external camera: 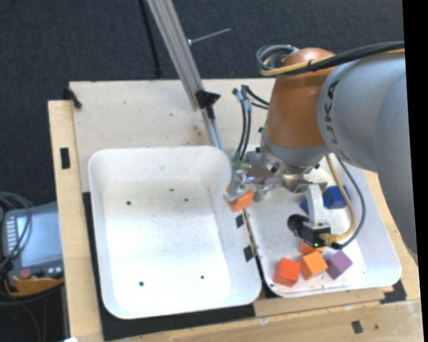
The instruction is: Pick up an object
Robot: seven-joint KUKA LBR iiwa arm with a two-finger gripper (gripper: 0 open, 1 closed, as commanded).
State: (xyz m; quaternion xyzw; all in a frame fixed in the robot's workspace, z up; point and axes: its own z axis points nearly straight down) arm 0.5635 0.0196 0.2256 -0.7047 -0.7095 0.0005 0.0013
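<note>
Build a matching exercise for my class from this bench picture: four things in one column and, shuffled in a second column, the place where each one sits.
Things
1. purple cube-shaped block
2. blue block
3. small orange piece
4. left shallow white bin

Places
A. at the end effector, above the divide between the bins
B. near corner of the right bin, beside two orange cubes
C. under the arm, deep in the right bin
D. on the side of the bench away from the arm

Pairs: 1-B, 2-C, 3-A, 4-D
</note>
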